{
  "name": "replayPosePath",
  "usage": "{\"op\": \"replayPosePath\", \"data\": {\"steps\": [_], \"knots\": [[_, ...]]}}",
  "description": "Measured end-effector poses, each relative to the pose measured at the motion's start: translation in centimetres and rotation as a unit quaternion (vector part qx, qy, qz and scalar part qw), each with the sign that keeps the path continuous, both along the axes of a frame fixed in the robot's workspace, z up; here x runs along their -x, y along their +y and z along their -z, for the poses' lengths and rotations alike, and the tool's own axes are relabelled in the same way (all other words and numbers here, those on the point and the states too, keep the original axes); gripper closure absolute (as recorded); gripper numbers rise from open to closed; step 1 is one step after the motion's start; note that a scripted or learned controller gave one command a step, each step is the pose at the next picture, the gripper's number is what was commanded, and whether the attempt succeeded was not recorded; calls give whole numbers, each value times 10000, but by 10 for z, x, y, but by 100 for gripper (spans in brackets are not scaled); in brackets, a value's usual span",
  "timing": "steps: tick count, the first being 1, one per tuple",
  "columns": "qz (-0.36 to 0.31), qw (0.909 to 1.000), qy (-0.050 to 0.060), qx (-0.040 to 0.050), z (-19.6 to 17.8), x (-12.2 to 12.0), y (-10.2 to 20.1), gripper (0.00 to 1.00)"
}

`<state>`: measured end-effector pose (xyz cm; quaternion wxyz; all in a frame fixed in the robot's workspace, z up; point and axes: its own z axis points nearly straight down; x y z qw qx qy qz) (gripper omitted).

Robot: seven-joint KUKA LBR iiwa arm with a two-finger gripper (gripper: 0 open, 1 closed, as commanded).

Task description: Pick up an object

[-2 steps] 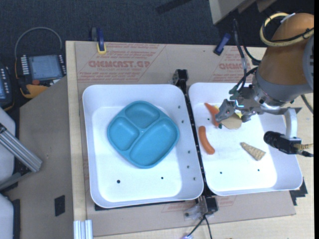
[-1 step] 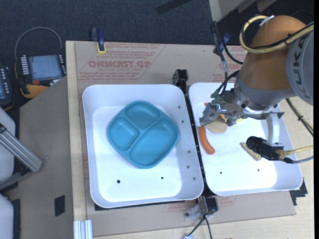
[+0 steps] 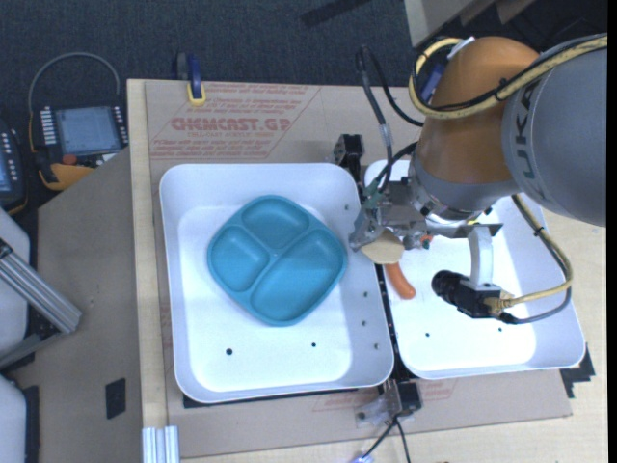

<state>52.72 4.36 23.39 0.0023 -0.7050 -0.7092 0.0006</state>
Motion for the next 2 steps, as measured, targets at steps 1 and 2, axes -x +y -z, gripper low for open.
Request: {"op": "replayPosePath", "data": {"steps": [1,2], "knots": [[0,10000,0,3,12,10,48,100],[26,10000,-8,9,12,10,45,0]]}}
